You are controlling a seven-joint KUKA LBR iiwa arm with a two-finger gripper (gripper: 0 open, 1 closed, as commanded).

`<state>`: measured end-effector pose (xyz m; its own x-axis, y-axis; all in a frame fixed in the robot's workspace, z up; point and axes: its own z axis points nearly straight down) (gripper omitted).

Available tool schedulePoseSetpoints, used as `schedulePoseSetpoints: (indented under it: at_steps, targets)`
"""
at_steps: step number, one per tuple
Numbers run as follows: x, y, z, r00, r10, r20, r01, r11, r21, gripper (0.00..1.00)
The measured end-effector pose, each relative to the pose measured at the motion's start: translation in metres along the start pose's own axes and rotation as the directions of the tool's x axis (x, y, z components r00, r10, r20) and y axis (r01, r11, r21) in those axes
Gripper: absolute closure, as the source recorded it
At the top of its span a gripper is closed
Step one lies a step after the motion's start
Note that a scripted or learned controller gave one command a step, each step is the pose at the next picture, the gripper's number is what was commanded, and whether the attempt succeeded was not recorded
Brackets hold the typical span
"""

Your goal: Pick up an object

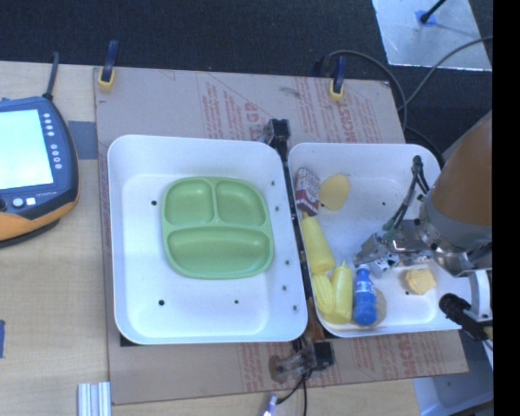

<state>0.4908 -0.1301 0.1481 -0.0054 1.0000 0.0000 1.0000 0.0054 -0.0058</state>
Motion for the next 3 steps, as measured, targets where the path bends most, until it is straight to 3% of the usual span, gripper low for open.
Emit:
schedulePoseSetpoints:
  at_steps: [1,2,3]
  targets:
    - [0.022,-0.013,0.055,1.0,0.0,0.0,0.0,1.0,-0.008,0.0]
    - [-0.015,0.019,0.056,1.0,0.003,-0.001,-0.003,1.0,-0.003,0.0]
    - [0.022,-0.015,0.057,1.0,-0.001,0.0,0.001,1.0,-0.002,0.0]
